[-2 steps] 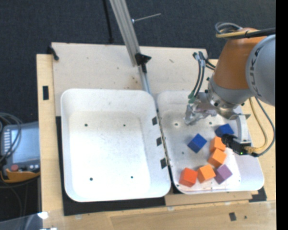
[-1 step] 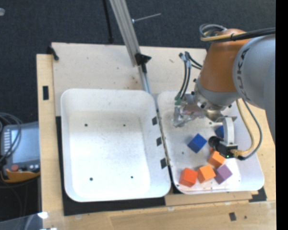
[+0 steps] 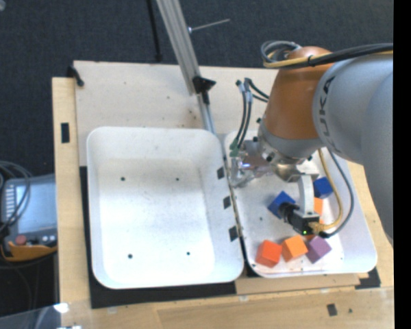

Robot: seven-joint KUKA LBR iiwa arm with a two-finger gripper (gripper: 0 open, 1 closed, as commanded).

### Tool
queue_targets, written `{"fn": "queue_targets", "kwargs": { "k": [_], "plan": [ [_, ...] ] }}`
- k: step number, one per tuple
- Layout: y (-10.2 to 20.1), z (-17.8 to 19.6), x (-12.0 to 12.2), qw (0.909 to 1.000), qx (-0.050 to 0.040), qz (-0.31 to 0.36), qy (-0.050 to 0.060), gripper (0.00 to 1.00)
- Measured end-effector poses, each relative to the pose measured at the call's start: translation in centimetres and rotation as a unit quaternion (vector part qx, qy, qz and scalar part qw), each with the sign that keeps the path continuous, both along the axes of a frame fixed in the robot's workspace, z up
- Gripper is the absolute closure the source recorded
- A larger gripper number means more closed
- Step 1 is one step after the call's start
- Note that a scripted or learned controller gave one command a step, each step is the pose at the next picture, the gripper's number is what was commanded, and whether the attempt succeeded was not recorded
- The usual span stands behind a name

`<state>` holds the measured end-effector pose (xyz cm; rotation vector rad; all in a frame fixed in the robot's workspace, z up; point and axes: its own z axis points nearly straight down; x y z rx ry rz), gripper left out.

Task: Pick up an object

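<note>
Orange block (image 3: 268,253), second orange block (image 3: 294,247) and purple block (image 3: 318,249) clustered near blue block (image 3: 281,202); pincer (image 3: 243,171) state unclear.

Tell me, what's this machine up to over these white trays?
A grey and orange robot arm reaches in over the right bin, its job being to pick something up. Small blocks lie there: blue, red-orange, orange and purple, clustered near the front. Nothing visibly held yet. The left bin sits beside it.
</note>
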<state>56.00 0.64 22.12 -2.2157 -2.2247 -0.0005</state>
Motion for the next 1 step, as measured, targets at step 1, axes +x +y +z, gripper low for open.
{"fn": "queue_targets", "kwargs": {
  "k": [1],
  "plan": [
    [4.3, -0.07, -0.8, 1.0, 0.0003, 0.001, 0.001, 1.0]
  ]
}}
